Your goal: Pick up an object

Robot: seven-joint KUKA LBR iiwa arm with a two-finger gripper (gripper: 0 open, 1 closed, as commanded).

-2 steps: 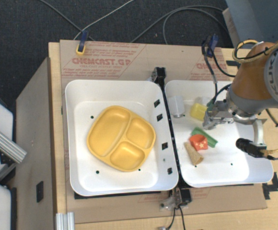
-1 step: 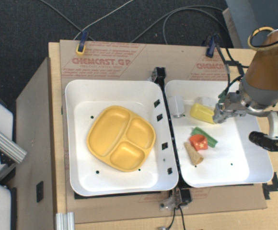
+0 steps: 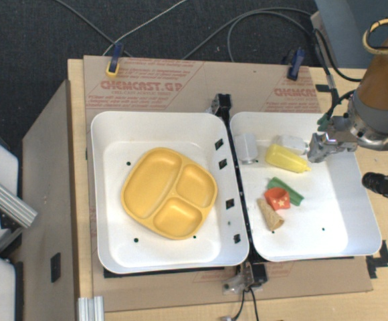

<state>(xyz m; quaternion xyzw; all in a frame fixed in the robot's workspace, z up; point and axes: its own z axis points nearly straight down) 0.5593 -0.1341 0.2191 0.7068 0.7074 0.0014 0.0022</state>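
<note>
Tool [image 3: 316, 147] sits low in the right bin [image 3: 341, 236], just beside the yellow object [image 3: 287, 158]; finger state cannot be told. Red item [image 3: 277, 198] lies below the yellow object, with the divided yellow plate [image 3: 169, 192] in the left bin [image 3: 107, 179].

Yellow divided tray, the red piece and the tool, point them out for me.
yellow divided tray [image 3: 169, 192], camera view, on its central ridge.
red piece [image 3: 277, 198], camera view, on its top face.
tool [image 3: 316, 148], camera view, at its tip.

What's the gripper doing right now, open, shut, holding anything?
Gripper: over the right bin, beside the yellow corn cob; nothing visibly held; open or shut cannot be told.
</note>
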